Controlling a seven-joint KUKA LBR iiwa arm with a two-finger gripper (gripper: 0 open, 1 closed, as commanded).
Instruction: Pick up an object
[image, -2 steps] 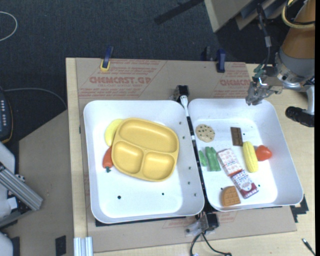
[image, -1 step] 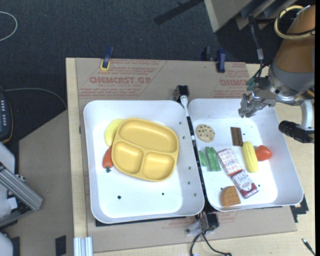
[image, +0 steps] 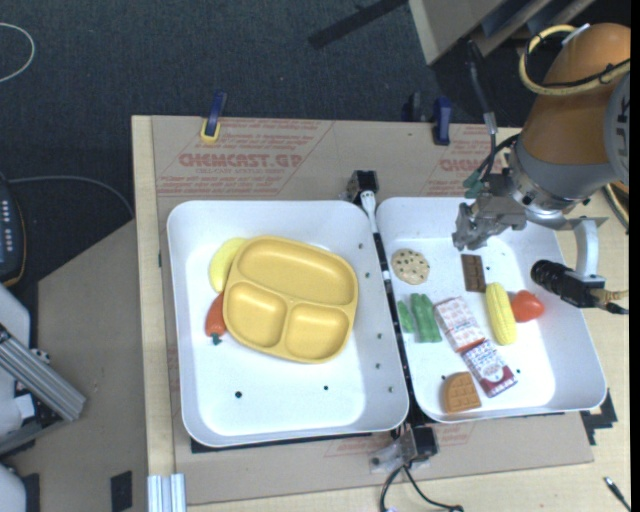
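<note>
Surface (image: 300, 160); left bin (image: 190, 300), yellow tray (image: 290, 298) at centre; right bin (image: 570, 370), tool (image: 472, 238) at its 12 o'clock, grip state cannot be told; corn (image: 500, 312) at 3 o'clock of green beans (image: 420, 318); cookie (image: 410, 265) at 11; brown block (image: 473, 272) under tool

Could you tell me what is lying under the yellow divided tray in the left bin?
A yellow, banana-like piece pokes out at the yellow tray's upper left edge, and a red-orange, pepper-like piece below it. The tray covers the rest of both, and anything else beneath it.
</note>
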